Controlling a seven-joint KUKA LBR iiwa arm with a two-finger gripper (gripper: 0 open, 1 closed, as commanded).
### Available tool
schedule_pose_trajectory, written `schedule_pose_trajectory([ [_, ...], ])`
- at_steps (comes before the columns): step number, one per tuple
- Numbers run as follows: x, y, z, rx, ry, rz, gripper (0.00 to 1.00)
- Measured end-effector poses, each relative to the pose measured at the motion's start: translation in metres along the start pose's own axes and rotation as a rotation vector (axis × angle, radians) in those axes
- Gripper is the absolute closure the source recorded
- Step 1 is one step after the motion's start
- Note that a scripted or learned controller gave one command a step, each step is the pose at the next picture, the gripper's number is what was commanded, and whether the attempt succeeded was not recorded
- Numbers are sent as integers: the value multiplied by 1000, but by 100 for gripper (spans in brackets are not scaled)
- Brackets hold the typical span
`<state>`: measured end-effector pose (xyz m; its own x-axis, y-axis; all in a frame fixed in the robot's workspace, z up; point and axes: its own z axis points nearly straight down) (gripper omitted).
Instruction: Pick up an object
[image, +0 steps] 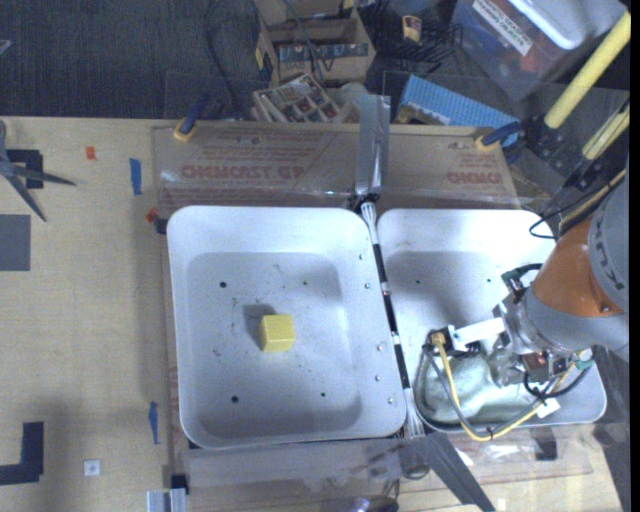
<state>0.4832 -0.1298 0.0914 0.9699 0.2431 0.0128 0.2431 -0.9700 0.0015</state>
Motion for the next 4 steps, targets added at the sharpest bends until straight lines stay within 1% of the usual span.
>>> schedule_pose_trajectory([
  [1, -9, 22, -67, 3, -14, 44, 100],
  [2, 6, -36, -62, 5, -16, 43, 100],
  [3, 41, 36, 4, 0, -6, 24, 100],
  [4, 142, 77, -7, 3, -14, -101, 100],
])
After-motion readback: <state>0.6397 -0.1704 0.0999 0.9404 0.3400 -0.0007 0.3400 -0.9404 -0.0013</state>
